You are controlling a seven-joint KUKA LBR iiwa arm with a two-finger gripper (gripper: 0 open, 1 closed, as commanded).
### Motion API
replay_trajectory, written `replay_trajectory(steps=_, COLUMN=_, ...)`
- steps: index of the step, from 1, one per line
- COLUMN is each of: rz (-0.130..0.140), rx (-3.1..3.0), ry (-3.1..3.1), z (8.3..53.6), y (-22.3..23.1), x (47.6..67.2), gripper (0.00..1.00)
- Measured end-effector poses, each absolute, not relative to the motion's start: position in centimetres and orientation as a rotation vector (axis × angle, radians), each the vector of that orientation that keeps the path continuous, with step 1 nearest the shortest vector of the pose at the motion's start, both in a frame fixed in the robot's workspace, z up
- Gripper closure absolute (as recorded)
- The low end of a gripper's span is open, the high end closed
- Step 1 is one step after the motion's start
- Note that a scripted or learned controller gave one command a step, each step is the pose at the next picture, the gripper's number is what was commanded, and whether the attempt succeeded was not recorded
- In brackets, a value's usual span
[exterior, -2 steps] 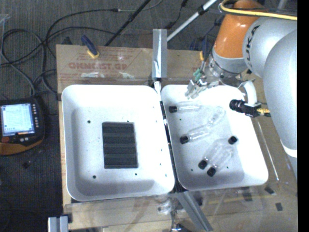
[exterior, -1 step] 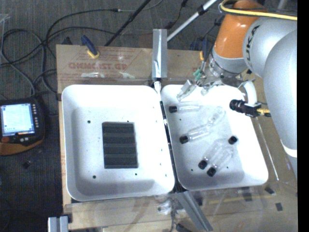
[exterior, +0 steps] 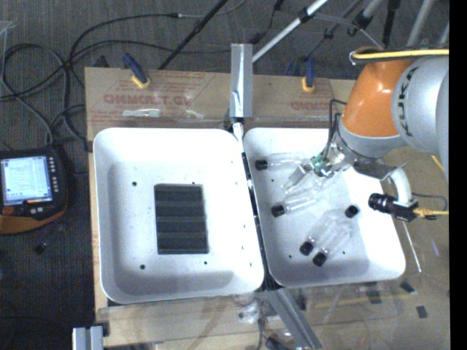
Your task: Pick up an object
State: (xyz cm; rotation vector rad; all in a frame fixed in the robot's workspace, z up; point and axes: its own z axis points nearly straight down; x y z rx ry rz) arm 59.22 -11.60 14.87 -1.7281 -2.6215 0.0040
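Note:
Several clear plastic bottles with black caps lie in the right bin [exterior: 379,265]. One bottle [exterior: 281,163] lies near the bin's back left. Another bottle [exterior: 299,200] lies slanted in the middle. A pair of bottles [exterior: 330,236] lies side by side toward the front. My gripper [exterior: 319,168] hangs low over the back middle of this bin, just above the upper end of the slanted bottle, and the orange-banded wrist [exterior: 372,111] hides part of it. A black ridged block [exterior: 181,218] lies flat in the left bin [exterior: 117,195].
A loose black cap [exterior: 352,211] sits right of the slanted bottle. A metal post [exterior: 241,82] stands behind the seam between the bins. A handheld pendant [exterior: 29,184] lies off the bench to the left. Cables run behind the bench.

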Motion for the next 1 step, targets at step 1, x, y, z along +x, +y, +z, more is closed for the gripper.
replay_trajectory(steps=1, rz=0.002, rx=-1.775, ry=-2.594, z=8.93, y=-10.85, x=66.94, gripper=0.00)
